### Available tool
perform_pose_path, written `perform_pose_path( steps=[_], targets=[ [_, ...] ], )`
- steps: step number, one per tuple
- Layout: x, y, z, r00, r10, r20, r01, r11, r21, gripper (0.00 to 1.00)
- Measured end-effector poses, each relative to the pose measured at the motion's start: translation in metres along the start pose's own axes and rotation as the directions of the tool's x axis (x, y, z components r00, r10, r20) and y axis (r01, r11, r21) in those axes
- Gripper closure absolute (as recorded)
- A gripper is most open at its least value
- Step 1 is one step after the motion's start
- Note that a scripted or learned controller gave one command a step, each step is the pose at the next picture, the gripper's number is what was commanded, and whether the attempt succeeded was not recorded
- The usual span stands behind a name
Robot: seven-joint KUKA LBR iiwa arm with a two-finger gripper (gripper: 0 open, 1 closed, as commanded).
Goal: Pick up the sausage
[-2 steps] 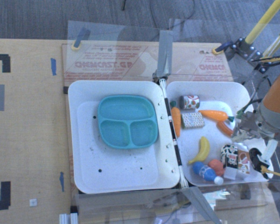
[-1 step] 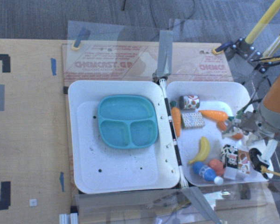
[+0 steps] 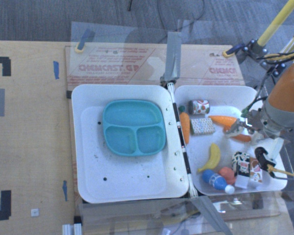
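A reddish-orange, elongated piece (image 3: 242, 138) that looks like the sausage lies in the right bin (image 3: 220, 93) near its right wall. My gripper (image 3: 238, 127) is low in that bin, directly over the piece's upper left end, and partly covers it. An orange carrot-like piece (image 3: 222, 120) points at the gripper from the left. I see nothing lifted off the bin floor. The grey arm with its orange band (image 3: 287, 94) reaches in from the right.
The right bin also holds a small can (image 3: 200, 106), a patterned box (image 3: 202, 126), another orange piece (image 3: 184, 126), a banana (image 3: 213, 156), a blue bottle (image 3: 215, 180), a red lump (image 3: 227, 172) and a carton (image 3: 243, 165). A teal divided plate (image 3: 134, 127) lies in the left bin (image 3: 88, 146).
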State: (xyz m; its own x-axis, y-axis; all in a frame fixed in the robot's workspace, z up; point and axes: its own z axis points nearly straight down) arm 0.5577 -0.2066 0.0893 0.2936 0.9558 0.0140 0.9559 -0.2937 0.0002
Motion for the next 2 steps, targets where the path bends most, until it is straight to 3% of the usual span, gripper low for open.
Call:
perform_pose_path(
  steps=[1, 2],
  targets=[
    [-0.005, 0.001, -0.010, 1.000, 0.001, 0.012, -0.001, 1.000, -0.007, 1.00],
    [0.042, 0.089, 0.002, 0.986, 0.164, 0.021, -0.165, 0.986, 0.003, 1.00]
  ],
)
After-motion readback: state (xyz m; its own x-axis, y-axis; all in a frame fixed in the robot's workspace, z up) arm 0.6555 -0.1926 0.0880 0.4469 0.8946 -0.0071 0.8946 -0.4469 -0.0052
